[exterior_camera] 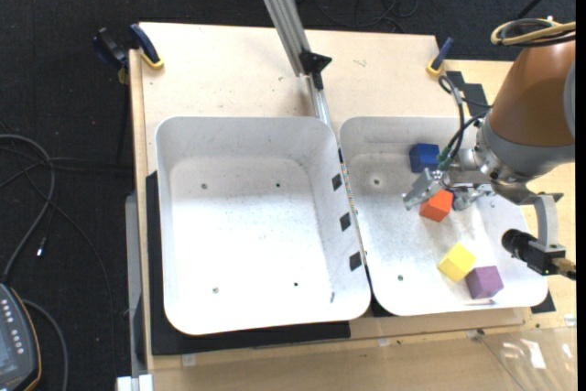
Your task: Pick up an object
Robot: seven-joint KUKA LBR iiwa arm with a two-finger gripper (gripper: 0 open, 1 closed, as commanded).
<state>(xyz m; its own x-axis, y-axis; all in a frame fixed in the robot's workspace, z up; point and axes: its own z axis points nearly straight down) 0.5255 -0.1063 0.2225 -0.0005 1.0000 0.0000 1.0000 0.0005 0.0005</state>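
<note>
A small purple cube (483,281) lies nearest, in the shallow white right-hand bin (385,142), touching a yellow cube (456,262). Farther up that bin, an orange cube (436,205) sits between the metal gripper's (438,194) spread fingers; a blue cube (424,157) rests beyond.

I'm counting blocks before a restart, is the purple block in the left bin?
No, the purple block lies in the right bin, near its front corner beside the yellow block.
</note>
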